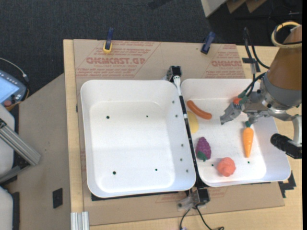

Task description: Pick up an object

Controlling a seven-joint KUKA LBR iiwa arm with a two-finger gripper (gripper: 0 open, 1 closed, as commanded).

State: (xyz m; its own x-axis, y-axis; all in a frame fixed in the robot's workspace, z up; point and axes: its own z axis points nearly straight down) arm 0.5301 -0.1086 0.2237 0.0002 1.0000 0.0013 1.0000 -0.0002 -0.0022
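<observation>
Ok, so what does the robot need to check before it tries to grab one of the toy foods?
1. Toys within reach in the right white bin: ok.
2. Tool above that bin: ok.
3. Tool free of any toy: ok, nothing between its fingers.
4. Nearest targets: orange plastic carrot and red-orange toy sausage, each lying apart: ok.
5. Purple toy grape bunch sits close to the bin divider, awkward: not ok.
6. Tool lined up over one toy: not ok, it hangs between sausage and carrot.

Two bins side by side: left bin [129, 143], right bin [268, 169]. In the right bin: sausage [199, 109] at back, carrot [247, 141] right, grapes [203, 148] and ball [226, 166] in front.
</observation>
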